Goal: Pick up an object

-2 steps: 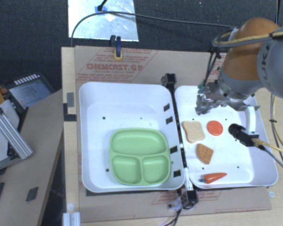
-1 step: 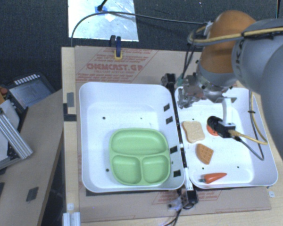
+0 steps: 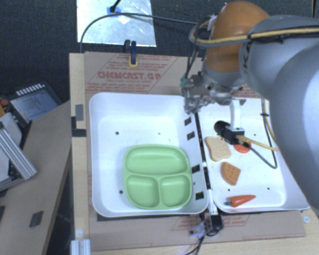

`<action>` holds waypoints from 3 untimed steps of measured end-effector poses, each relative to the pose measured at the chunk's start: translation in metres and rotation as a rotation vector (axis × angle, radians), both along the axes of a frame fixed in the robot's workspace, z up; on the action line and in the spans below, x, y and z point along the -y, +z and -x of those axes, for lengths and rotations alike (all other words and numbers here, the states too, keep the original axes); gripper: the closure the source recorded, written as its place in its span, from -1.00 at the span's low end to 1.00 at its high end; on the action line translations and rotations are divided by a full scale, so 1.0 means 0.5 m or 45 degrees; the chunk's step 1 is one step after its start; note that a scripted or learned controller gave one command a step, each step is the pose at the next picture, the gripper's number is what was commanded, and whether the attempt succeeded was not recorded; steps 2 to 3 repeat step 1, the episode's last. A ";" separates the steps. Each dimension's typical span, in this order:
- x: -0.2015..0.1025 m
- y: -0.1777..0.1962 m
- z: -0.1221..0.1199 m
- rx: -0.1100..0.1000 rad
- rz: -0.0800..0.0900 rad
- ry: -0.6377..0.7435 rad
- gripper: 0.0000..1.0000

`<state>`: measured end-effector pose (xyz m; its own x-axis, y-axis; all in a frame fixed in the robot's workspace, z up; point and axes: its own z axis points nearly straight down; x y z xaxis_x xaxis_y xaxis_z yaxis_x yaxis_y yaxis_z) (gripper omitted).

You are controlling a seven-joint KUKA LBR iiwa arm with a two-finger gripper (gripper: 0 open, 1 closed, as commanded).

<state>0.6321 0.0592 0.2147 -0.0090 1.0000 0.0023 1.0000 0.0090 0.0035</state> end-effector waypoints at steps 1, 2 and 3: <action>-0.083 0.009 -0.040 0.000 -0.001 -0.001 1.00; -0.083 0.009 -0.040 0.000 -0.001 -0.001 1.00; -0.083 0.009 -0.040 0.000 -0.001 -0.001 1.00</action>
